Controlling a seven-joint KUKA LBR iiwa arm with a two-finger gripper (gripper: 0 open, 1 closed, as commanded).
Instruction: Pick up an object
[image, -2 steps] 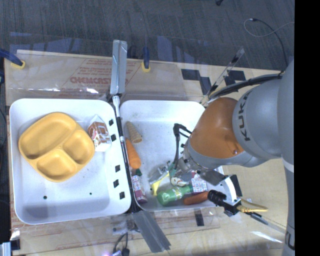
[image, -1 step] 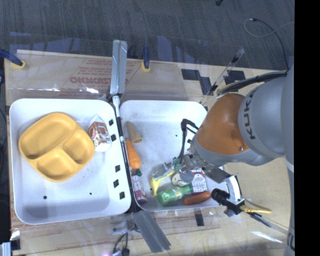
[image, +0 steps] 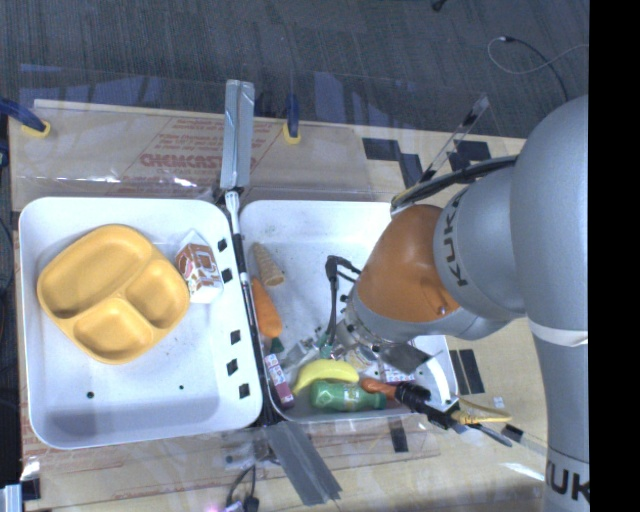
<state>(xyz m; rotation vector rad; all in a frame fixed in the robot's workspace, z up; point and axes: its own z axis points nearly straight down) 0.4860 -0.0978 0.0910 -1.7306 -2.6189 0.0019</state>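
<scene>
Reaching: the grey KUKA arm (image: 470, 260) comes in from the right and bends down over the near part of the right bin (image: 300, 225), its orange band above the wrist hanging over the cluttered corner.
Gripper: the gripper (image: 345, 345) sits low among the objects, just above the banana; whether it is spread or pressed together cannot be told, since the wrist covers it from this angle.
Likely target: a yellow banana (image: 325, 373) lies at the near edge of the right bin, touching a green object (image: 345, 397) just nearer the camera.
Neighbours: an orange carrot (image: 267, 310) lies along the bin's left wall, with a ridged tan cone (image: 268, 264) beyond it at the far side; a small pink-and-dark item (image: 277, 380) is wedged in the near-left corner beside the banana.
Left bin: a yellow divided tray (image: 110, 290) and a small brown packet (image: 198, 265) rest there, well apart from the arm.
Doing it well: the banana and green object are crowded, so a grasp across the banana's narrow width, centred on its middle, looks safest.
Risk: closing off-centre could nudge the banana against the bin wall or catch both pieces at once.
Check: a straight lift would show whether anything truly came up.
</scene>
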